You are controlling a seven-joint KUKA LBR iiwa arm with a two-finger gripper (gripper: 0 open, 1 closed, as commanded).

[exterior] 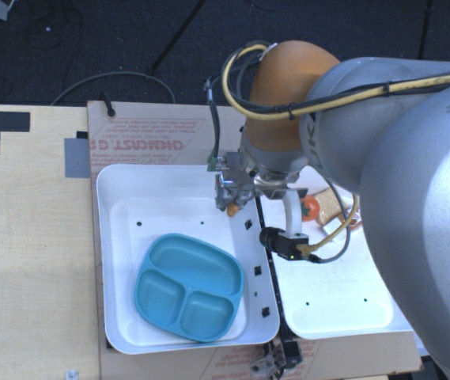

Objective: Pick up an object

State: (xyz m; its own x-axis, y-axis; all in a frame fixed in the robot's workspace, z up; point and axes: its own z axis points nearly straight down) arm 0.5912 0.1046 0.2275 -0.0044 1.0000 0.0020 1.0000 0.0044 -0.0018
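**Two bins, nothing lifted yet**

Gripper (232, 196) hangs over left bin (118, 212), near its right wall. Fingers: cannot tell open or closed. Blue tray (189, 287) lies lower in bin, apart. Approach step; next, shift toward tray rim, descend.

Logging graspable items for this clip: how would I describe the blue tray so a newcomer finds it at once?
Find the two white bins side by side and take the left bin. In its lower half lies the blue tray, a rounded plastic plate split into three compartments. It is the one blue thing there; the gripper hangs above the bin's upper right corner.
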